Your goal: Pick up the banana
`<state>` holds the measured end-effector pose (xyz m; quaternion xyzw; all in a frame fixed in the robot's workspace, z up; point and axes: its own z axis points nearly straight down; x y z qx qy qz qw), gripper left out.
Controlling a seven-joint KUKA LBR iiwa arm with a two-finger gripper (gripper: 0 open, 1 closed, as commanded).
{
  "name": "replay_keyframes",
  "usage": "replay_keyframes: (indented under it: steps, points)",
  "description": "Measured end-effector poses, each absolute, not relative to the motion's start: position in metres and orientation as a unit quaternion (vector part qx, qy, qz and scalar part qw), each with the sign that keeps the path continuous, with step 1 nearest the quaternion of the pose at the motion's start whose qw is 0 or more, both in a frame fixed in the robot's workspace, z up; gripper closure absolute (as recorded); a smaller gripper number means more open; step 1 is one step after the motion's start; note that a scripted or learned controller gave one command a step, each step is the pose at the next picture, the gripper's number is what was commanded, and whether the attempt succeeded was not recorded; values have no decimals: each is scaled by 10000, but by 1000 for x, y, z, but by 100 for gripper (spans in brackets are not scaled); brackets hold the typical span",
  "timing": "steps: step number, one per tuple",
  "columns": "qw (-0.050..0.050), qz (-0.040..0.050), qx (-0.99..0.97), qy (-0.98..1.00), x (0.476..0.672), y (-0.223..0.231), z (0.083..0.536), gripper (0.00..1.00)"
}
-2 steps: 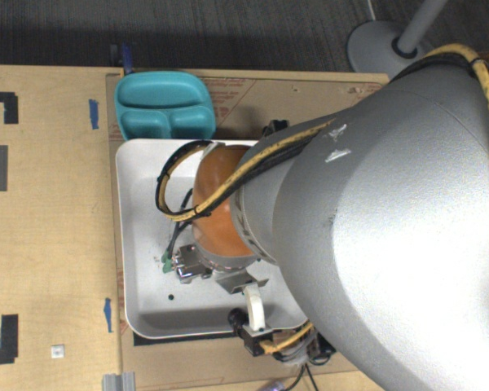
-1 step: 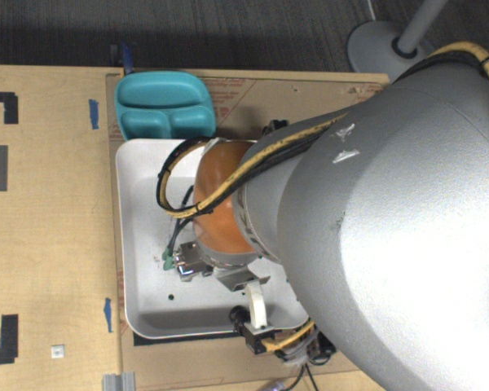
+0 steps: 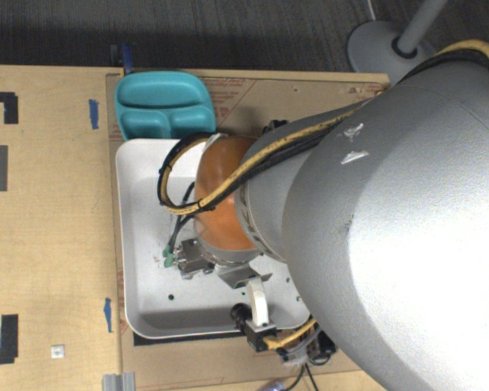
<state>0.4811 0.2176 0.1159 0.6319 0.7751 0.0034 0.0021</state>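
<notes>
We take the white bin (image 3: pixel 138 243) as our landmark. The arm (image 3: pixel 375 218) comes in from the right and covers most of that bin, its orange band (image 3: pixel 220 194) sitting over the bin's middle. Below the band the wrist hardware drops toward the bin floor, and the gripper (image 3: pixel 191 261) appears to sit somewhere near the bin's centre, though the arm's bulk makes this hard to confirm.

We cannot tell how the jaws stand, nor whether anything lies between them. We also cannot place the banana; if it lies in this bin, it is probably under the wrist.

A teal tray (image 3: pixel 165 104) rests just beyond the bin's far edge, and loose cables (image 3: pixel 175 190) loop off the wrist over the bin's far half.

We judge the main risk to be a closure on nothing, since a curved fruit lying flat can slide or roll aside if the fingers meet it off-centre. A descent too deep would press against the bin floor and could shove the bin across the bench. The slack cable could also snag on the bin wall.
</notes>
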Motion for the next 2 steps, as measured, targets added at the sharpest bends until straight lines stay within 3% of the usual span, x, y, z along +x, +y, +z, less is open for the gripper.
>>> replay_keyframes:
  steps: [2]
  points:
    - [27, 40, 6313, 7755, 482, 218, 135, 100]
